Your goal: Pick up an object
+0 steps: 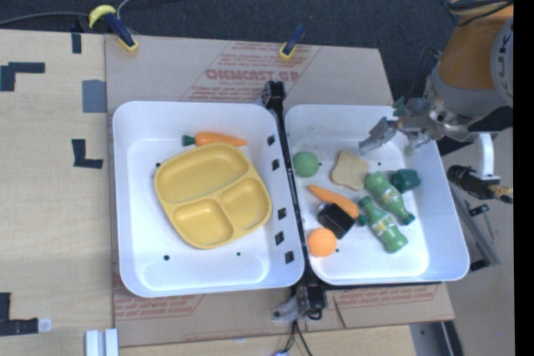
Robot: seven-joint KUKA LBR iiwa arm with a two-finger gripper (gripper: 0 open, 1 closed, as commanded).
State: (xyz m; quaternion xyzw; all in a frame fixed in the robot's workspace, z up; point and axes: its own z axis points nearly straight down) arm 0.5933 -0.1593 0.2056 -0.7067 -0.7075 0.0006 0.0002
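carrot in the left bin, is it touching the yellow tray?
Touching. The camera view shows the carrot lying along the far rim of the yellow tray in the left bin, with no white floor visible between them.

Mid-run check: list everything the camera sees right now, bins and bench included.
Bins: 2, white, side by side; left bin, right bin.
Divided plate: 1, yellow, left bin.
Carrot: 1, orange, left bin, above the plate.
Ball: 1, green, right bin.
Bread slice: 1, tan, right bin.
Second carrot: 1, orange, right bin.
Black block: 1, right bin.
Orange fruit: 1, right bin.
Bottles: 2, green, right bin.
Clamps: 2, yellow-blue, cardboard's top edge.
Gripper: 1, grey, open, over right bin.
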